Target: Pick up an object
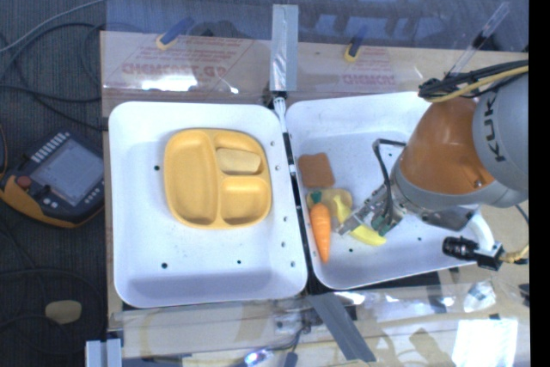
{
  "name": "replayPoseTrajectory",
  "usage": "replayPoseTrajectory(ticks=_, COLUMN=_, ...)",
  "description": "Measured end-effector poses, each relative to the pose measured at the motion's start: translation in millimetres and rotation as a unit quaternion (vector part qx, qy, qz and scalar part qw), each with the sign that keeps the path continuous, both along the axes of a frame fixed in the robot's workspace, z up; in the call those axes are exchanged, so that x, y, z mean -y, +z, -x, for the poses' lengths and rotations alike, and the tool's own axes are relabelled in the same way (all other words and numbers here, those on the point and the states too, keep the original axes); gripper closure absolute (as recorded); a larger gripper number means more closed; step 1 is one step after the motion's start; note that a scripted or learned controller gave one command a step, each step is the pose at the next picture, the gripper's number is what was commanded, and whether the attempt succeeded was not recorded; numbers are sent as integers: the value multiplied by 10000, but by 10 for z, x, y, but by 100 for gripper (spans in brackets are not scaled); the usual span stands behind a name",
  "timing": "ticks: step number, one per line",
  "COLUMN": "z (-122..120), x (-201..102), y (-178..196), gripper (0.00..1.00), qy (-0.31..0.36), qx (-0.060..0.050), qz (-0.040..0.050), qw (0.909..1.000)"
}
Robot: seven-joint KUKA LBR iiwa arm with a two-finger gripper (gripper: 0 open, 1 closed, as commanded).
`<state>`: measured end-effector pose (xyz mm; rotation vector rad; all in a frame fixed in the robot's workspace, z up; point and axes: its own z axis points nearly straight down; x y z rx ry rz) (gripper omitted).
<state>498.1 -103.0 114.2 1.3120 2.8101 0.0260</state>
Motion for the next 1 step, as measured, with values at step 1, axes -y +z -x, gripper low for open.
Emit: replayPoseTrajectory(ticks=1, z=-425, x=-593, y=1402, gripper=100, qy=-430, qx=-211, qz=-10, qw=9989)
